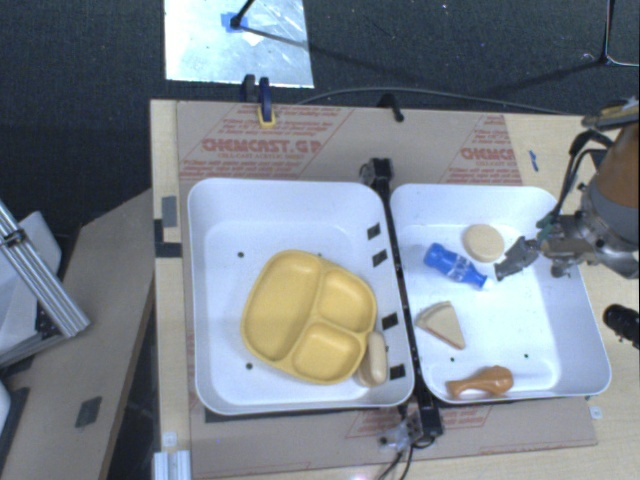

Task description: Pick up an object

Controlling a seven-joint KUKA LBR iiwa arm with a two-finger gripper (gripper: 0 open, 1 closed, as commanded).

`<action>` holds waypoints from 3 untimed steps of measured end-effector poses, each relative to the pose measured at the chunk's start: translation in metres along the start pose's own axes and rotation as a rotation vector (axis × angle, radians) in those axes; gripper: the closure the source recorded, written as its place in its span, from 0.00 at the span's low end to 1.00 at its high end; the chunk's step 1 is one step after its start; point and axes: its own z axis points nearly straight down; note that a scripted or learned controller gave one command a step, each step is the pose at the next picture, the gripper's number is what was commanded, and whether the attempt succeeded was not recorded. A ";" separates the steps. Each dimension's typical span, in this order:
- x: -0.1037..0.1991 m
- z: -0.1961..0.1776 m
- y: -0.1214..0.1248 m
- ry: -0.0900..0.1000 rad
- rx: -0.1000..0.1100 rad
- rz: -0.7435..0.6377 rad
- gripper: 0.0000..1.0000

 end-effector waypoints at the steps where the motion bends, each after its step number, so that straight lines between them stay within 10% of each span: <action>1: 0.000 -0.006 0.002 -0.002 -0.012 -0.003 0.00; 3: 0.000 0.099 0.001 -0.001 -0.007 0.000 0.00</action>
